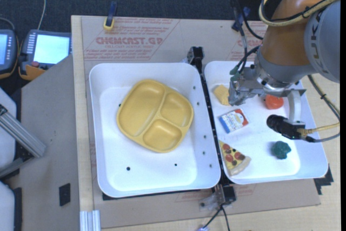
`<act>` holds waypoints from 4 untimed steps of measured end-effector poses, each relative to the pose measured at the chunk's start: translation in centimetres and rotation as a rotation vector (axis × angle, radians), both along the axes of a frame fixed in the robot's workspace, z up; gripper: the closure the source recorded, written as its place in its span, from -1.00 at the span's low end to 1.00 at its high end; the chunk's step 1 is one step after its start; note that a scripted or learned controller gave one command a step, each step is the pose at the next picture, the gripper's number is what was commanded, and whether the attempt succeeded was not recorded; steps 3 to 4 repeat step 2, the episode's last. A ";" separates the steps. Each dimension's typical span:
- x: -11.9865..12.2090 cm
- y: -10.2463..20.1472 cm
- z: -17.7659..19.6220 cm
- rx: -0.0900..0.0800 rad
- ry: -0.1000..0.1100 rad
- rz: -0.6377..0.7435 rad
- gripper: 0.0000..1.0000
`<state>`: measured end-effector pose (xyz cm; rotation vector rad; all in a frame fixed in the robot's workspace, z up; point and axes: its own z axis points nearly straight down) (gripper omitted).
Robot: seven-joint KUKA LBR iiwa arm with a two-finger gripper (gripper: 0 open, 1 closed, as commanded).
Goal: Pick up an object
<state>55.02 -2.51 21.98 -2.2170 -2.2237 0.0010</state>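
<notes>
On a cardboard-topped bench, two shallow white bins sit side by side, the left bin (102,132) holding a yellow divided plate (155,114) that lies flat near its middle with bare floor all round it, most of it toward the near wall. Across the dark divider, the right bin (311,167) carries the candidates for picking: a pale yellow piece (221,94) against its left wall, a small red, white and blue packet (233,120) just below that, a toy pizza slice (235,158) in the near left corner, a red object (274,101) partly covered by the arm, and a green lump (280,150) toward the right. Reaching in from the right, the gripper (235,96) hangs low just beside the pale yellow piece; whether it is spread or pinched cannot be told from this angle, and nothing is seen between its tips. By that reading the pick is not yet made and the grasp and lift remain. Room is tight at the left wall and divider, looser toward the bin's centre and near side.
</notes>
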 end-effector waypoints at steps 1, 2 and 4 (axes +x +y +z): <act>1.9 5.4 1.1 0.001 -0.006 0.003 1.00; 3.3 10.7 1.8 0.001 -0.005 0.003 1.00; 3.3 10.7 1.8 0.001 -0.005 0.003 1.00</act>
